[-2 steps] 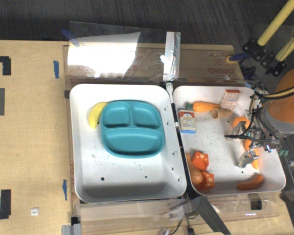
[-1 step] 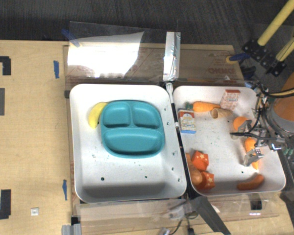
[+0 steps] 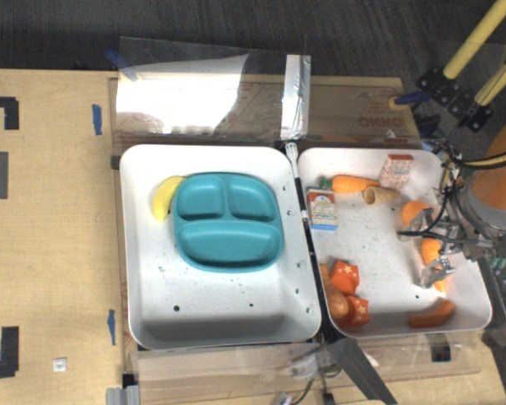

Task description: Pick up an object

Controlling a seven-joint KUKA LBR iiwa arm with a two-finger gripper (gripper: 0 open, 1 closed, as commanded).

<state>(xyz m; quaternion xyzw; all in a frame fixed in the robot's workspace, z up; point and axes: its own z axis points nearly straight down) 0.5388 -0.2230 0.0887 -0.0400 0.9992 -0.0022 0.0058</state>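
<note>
The pale wooden surface [image 3: 51,251] carries two shallow white bins side by side. The left bin [image 3: 211,310] holds a teal divided plate [image 3: 228,219] lying flat in its far half, with a yellow banana-like piece [image 3: 162,197] tucked just beside the plate's left edge and partly under it.

The right bin [image 3: 379,251] holds the small things. Along its left wall lies a small white and red carton [image 3: 322,209]. Near that wall, toward the near corner, sit a red-orange block [image 3: 344,275] and, touching it on the near side, a brown and red lump [image 3: 347,307]. At the far side lie an orange carrot [image 3: 352,184], a tan cork-like piece [image 3: 378,195] just right of it, and a pink and white box [image 3: 396,171] at the far right. An orange piece [image 3: 413,213] lies further right, and a reddish sausage [image 3: 430,314] rests by the near right corner.

The claw [image 3: 438,270] hangs low at the right side of the right bin, amid cables, with an orange thing [image 3: 430,250] right at it. I cannot tell whether the claw is wide or narrow, nor whether it grips anything.
</note>
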